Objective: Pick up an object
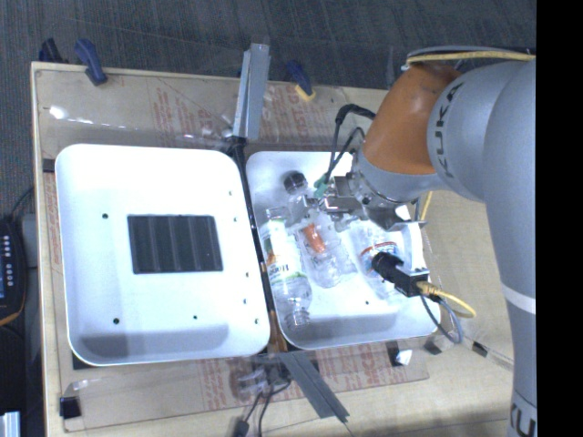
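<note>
— Where are the objects?
— Clear plastic bottles (284, 271) lie jumbled in the right shallow white bin (342, 333).
— And the claw?
— The two-finger gripper (321, 200) hangs low over them; its state can't be told.

You are looking down on a pale wooden bench (137, 98) standing on dark grey carpet (273, 12). Blue clamps (89, 60) grip its far edge, and a grey metal bar (250, 89) runs in from that edge toward the middle. Even, soft light falls over everything.
</note>
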`<action>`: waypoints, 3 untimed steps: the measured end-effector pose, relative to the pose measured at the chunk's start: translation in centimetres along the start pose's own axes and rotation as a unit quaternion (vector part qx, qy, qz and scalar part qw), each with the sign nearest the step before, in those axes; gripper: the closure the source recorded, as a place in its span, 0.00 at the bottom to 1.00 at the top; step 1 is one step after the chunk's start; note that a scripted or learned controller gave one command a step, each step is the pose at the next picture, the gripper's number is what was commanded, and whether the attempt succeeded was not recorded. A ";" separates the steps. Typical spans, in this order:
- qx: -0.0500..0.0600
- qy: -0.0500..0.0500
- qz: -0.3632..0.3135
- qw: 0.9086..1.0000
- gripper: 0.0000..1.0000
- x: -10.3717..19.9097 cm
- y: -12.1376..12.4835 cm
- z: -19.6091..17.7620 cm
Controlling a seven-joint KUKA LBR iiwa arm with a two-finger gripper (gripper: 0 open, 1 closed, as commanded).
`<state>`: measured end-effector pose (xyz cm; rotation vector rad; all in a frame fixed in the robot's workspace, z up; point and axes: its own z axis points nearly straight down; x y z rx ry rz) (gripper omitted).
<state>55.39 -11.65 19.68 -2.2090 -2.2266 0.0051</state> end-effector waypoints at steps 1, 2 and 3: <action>-0.001 -0.002 0.034 0.999 0.00 -6.2 1.0 10.5; -0.001 -0.002 0.031 1.000 1.00 -6.1 1.1 9.5; -0.001 0.000 0.027 1.000 1.00 -4.1 2.8 2.3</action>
